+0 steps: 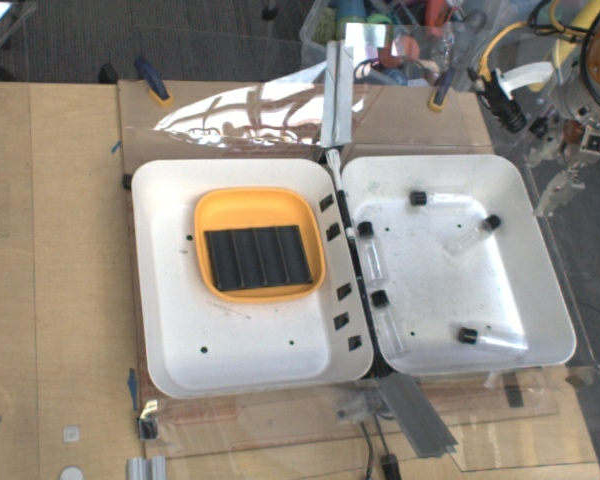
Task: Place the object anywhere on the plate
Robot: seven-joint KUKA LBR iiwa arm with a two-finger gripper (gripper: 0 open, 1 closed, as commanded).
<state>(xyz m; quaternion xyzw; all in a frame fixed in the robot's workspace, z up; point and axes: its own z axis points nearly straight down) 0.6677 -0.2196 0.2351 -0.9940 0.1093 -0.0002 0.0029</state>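
On the wooden bench (50, 268), the left shallow white bin (170, 358) holds the square orange plate (260, 206) with a dark ribbed insert — nothing placed there yet. Clear plastic tubes with black caps (372, 260) lie scattered in the right white bin (540, 298). The hand (555, 183) hangs at the far right edge — open or closed, I cannot tell. Picking comes first, I'd say: descend over one tube.

Grey arm at the upper right edge, wrist above and behind the gripper (558, 183), gripper hanging low, pointing downward
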